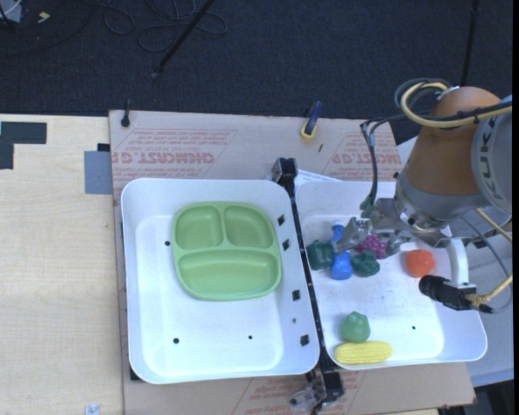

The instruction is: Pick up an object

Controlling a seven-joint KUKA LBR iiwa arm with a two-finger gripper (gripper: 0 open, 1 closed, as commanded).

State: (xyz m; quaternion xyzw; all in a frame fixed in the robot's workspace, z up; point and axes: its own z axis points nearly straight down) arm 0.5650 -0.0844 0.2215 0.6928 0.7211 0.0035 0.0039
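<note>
Toys are what you're after: a cluster in the right bin [432, 340] with a blue piece [341, 267], dark green pieces [320, 254] and a purple bunch [374, 245]. Your arm [450, 158] leans in from the right, wrist bent low, gripper [356, 232] right over that cluster. Can't tell how wide it's set. Corn [363, 352] lies near the front wall, and the green tray [227, 251] is in the left bin.

"CHEMCAST" upside-down on cardboard [175, 150]

Arm [454, 158] reaches from right; claw [356, 232] points left, lowered
</note>
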